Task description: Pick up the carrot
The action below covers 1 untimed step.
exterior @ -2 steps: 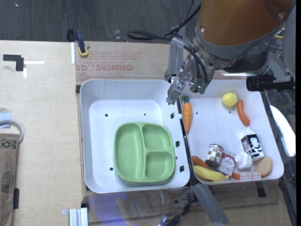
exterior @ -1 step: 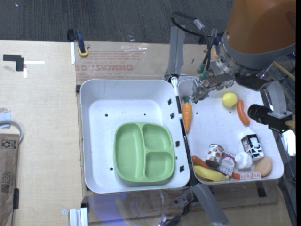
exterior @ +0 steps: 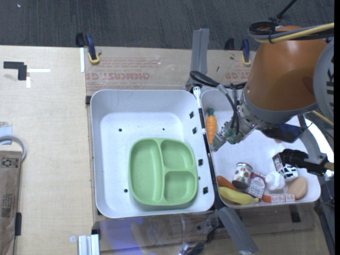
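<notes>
Carrot (exterior: 211, 127) lies in right bin (exterior: 313, 193) against its left wall, long axis roughly along that wall, green top away from camera; gripper (exterior: 229, 134) sits just right of it, finger state apparently indeterminable.

Arm masks much of the right bin

The arm (exterior: 289, 73), cut off by the frame's top and right edges, covers the upper right part of the right bin (exterior: 313, 193). The gripper (exterior: 226, 136) is small and cluttered with cables, so its fingers cannot be made out. A brown paper bag (exterior: 9, 195) is clipped by the left edge. Labels on the small packets (exterior: 257, 185) are too small to read.
</notes>
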Each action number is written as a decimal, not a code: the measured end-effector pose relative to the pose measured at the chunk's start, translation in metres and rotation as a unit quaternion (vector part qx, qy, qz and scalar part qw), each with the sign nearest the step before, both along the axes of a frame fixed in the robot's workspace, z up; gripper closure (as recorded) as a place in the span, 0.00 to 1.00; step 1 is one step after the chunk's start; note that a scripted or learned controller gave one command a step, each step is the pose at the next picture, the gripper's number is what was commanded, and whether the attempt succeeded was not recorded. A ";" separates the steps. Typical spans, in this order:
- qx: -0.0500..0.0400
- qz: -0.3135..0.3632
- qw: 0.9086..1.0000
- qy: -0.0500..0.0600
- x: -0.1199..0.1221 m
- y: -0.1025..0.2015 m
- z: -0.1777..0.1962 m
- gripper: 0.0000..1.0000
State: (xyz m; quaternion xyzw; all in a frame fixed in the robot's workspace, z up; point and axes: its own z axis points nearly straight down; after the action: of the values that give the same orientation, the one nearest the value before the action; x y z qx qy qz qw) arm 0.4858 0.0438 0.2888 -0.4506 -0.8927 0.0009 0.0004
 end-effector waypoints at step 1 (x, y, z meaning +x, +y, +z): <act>0.000 -0.159 0.987 0.000 -0.008 -0.038 -0.048 1.00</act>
State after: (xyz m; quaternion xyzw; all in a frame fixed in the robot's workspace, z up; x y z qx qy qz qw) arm 0.4783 0.0057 0.2410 -0.5871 -0.8095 0.0011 0.0007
